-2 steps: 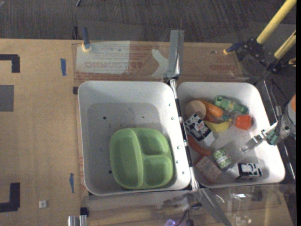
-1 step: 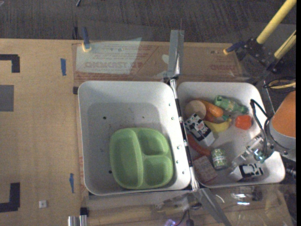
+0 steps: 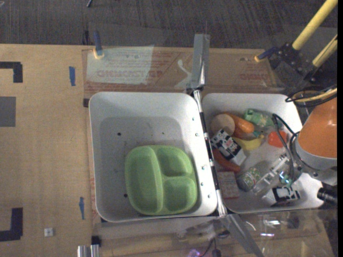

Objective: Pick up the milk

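A: Start with the surface [image 3: 43, 143]. What does the camera view give you?

B: Pale wood, dimly lit. Black angular marks sit along its left edge, with short strips of blue tape [image 3: 72, 75] near them. Behind the bins lies a flat clear sheet [image 3: 126, 66] with reversed lettering showing through it. Beyond the surface, at the top, the floor [image 3: 161, 9] looks like dark carpet, and thin legs of some stand cross it.

A: And the two bins?

B: Side by side, touching along a metal divider. The left bin [image 3: 107, 116] carries a green compartment plate [image 3: 161, 179] in its near half. The right bin [image 3: 236, 100] is crowded with toy food.

A: Where is the milk?

B: The milk carton [image 3: 228, 145], white with black cow patches, lies tilted in the left part of the right bin, close to the divider. A tan round item [image 3: 222, 123] sits just behind it, an orange carrot [image 3: 244, 126] and a yellow banana [image 3: 251, 143] to its right, a red piece [image 3: 225, 162] at its near side.

A: The arm?

B: It [image 3: 319, 135] enters from the right, orange band uppermost. The claw [image 3: 284, 189] hangs low over the bin's near right corner, beside a clear bottle [image 3: 252, 178], well apart from the milk carton. I cannot tell whether the claw is open or closed; nothing is visibly gripped.

A: Anything else in the room?

B: Yellow poles [image 3: 316, 17] slant at the upper right.
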You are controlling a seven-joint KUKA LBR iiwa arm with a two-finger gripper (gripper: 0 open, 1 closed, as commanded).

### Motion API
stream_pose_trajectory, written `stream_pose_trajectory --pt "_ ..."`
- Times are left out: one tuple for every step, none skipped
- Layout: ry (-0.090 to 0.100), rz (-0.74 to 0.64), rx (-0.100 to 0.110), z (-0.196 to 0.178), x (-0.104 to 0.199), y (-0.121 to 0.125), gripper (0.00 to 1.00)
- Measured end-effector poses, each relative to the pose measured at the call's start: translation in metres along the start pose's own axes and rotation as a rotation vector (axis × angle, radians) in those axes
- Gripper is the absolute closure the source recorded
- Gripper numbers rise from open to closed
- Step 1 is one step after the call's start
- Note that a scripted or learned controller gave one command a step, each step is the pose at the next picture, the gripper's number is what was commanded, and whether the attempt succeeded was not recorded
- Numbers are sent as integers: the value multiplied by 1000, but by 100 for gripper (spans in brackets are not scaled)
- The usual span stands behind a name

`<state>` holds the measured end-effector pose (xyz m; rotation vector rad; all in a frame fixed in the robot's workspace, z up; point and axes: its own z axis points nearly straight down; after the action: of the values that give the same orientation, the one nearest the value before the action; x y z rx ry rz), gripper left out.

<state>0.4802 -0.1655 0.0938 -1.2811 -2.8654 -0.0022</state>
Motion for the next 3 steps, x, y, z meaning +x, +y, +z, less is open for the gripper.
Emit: stream_pose_trajectory --pt "-2 4 -3 -9 -1 1 100" --pt "-7 -438 -2 -48 -32 -27 100" --pt "-3 -573 -1 -76 25 23 100"
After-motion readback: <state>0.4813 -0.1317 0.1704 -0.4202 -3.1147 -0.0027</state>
